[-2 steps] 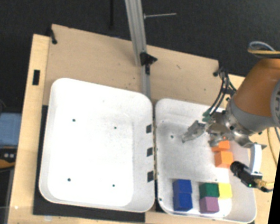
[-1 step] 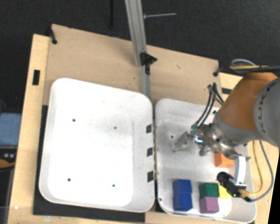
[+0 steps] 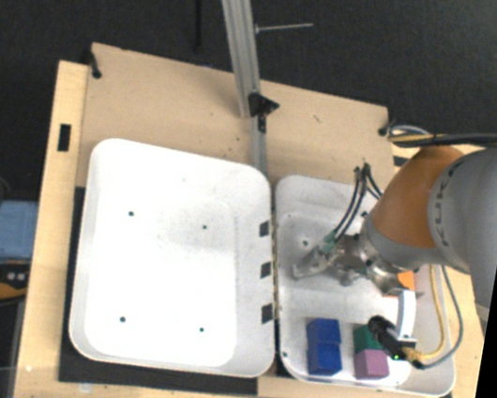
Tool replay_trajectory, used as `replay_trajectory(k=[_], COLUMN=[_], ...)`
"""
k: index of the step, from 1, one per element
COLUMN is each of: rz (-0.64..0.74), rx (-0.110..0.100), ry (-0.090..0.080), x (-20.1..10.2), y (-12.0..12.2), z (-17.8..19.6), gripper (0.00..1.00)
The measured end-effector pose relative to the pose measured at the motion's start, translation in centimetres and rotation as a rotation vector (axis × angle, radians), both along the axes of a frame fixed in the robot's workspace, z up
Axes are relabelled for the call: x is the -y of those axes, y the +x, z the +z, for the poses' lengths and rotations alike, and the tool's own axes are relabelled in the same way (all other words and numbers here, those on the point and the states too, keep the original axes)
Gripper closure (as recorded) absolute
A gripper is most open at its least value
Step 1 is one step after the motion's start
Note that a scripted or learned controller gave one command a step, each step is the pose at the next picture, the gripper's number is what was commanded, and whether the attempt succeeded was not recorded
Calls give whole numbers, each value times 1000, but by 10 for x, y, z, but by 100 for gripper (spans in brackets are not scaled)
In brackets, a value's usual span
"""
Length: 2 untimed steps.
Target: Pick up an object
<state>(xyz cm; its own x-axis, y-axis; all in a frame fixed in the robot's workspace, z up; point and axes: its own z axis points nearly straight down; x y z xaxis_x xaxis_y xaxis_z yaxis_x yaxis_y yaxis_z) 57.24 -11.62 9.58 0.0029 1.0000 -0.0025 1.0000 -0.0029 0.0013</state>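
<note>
Here the gripper (image 3: 314, 260) hangs low over the right bin's (image 3: 309, 204) middle, near its left wall; whether it grips anything cannot be told. A blue block (image 3: 323, 346), purple block (image 3: 373, 363) and green block (image 3: 365, 338) lie along that bin's front edge.

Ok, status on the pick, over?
Tool low in right bin, nothing seen in it. Blue block, purple block, green block lie near front wall, apart from tool. Path to them clear.
</note>
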Motion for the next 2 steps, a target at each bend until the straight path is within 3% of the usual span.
replay_trajectory(k=[1,2], rz=[-11,-6], rx=[6,4], ry=[1,1], x=[1,2], y=[2,2], z=[14,57], gripper=[100,100])
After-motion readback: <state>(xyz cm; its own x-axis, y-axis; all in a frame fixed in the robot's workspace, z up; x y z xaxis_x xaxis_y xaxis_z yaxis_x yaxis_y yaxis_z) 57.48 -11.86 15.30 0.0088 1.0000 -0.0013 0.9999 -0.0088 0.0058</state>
